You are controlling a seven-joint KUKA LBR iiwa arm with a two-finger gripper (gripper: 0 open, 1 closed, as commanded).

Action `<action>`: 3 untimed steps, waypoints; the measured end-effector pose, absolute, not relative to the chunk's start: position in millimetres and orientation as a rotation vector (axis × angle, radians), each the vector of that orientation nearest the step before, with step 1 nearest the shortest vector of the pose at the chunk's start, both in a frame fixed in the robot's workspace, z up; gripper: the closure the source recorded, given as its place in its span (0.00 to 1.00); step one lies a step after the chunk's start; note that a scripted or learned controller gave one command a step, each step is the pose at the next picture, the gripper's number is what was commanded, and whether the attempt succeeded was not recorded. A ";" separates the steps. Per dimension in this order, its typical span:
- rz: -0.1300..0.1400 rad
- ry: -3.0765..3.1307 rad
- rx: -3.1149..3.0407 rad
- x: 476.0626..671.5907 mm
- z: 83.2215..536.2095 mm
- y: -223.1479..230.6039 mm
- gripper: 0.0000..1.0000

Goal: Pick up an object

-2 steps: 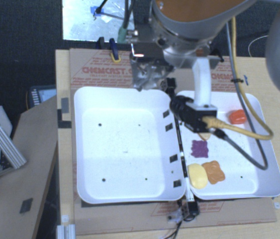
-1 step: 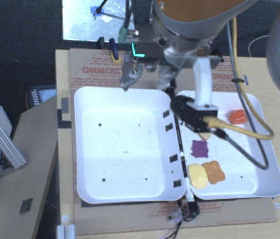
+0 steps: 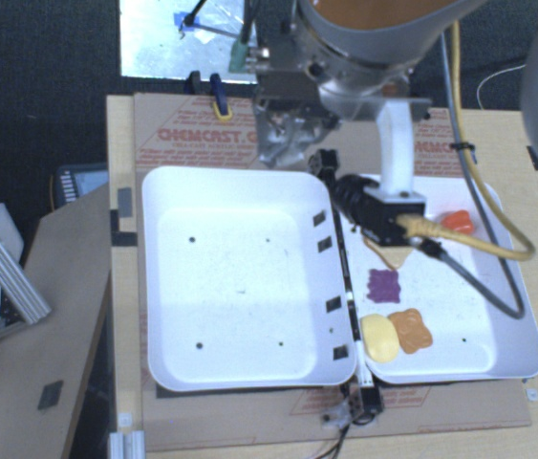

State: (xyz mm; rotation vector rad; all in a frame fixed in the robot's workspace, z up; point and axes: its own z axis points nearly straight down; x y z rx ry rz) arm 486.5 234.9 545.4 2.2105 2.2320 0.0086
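hand above far rim by L bin back-right corner, well apart from objs, grip state can't tell | R bin: purple piece mid-left, yellow lump just beside tan piece front-left, orange-red obj at back | arm overhangs R bin's back

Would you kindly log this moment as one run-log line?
gripper over left bin far rim | right bin: purple piece, yellow lump, tan lump, red piece | pick: nothing seen held
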 end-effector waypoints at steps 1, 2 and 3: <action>0.007 2.234 2.209 486.4 545.0 234.8 0.00; 0.012 2.238 2.204 486.6 556.4 235.2 1.00; 0.011 2.240 2.203 486.5 556.1 235.2 0.00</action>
